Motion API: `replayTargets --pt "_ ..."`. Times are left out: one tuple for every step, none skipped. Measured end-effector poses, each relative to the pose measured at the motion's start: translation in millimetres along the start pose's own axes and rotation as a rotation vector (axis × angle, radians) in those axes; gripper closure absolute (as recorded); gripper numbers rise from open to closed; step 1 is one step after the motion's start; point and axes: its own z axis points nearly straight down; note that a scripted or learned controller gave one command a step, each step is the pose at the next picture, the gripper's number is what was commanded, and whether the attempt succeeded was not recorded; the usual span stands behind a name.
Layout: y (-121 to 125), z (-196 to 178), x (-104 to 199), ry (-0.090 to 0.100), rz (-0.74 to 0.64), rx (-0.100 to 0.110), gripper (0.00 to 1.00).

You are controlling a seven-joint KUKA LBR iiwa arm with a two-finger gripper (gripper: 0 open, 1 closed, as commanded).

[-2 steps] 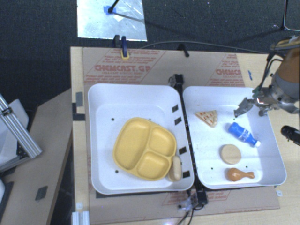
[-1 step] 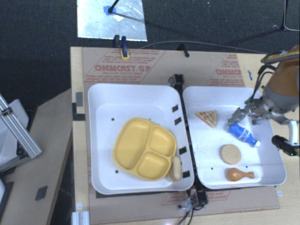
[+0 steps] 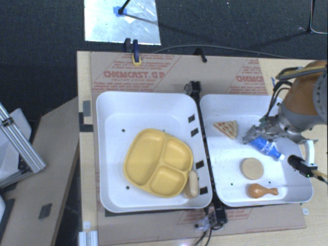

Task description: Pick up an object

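As we look down on the bench, we list things from largest to smallest:
Left bin (image 3: 110,137): we see a yellow divided tray (image 3: 158,162) and a pale bread roll (image 3: 192,184) touching the tray's lower right edge.
Right bin (image 3: 225,191): right half of the frame.
Gripper (image 3: 259,135): low over a blue bottle (image 3: 267,148) at the bin's right; opening we cannot tell.
Round cookie (image 3: 252,168): just below the bottle.
Drumstick (image 3: 262,190): lower right.
Sandwich wedge (image 3: 227,128): bin's upper left.

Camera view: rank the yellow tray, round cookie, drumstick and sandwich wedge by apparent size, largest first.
1. Yellow tray, by far.
2. Round cookie, drumstick and sandwich wedge look too alike to rank.
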Motion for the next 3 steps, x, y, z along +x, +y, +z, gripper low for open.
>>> replayTargets --pt "1.8 -13.8 -0.7 -0.002 -0.001 -0.006 1.0" --pt "5.5 -76.5 -7.8 -0.003 -0.001 -0.009 1.0" --pt "4.7 -121.6 -3.9 -0.002 -0.002 -0.008 1.0"
